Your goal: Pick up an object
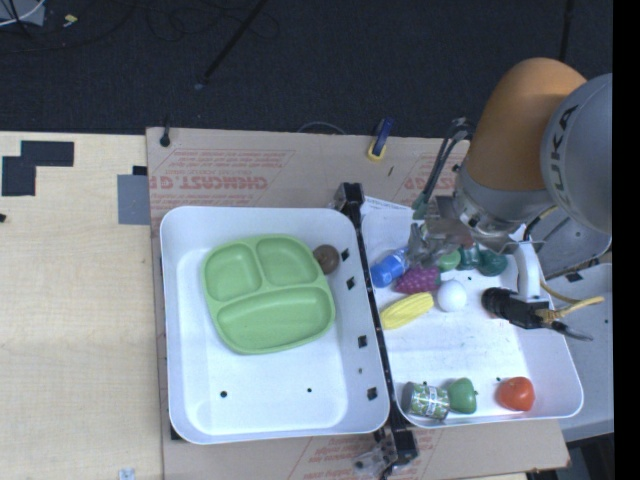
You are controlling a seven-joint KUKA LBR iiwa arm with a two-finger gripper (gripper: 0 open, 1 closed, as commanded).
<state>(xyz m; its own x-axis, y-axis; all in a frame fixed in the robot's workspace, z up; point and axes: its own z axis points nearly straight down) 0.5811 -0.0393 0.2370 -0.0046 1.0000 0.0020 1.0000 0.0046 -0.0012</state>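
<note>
My gripper hangs low over the far side of the right bin. Directly under its tip and touching it in this view lies a purple bunch of grapes. A blue object lies just to the left of the grapes. Just right of the gripper lie teal-green objects. A yellow corn cob and a white ball lie a little nearer the front. The wrist and the grey housing hide what is between the gripper's tips.
Along the right bin's front wall sit a small tin can, a green pepper and a red tomato. The left bin holds a green divided plate and a brown lump by the divider.
</note>
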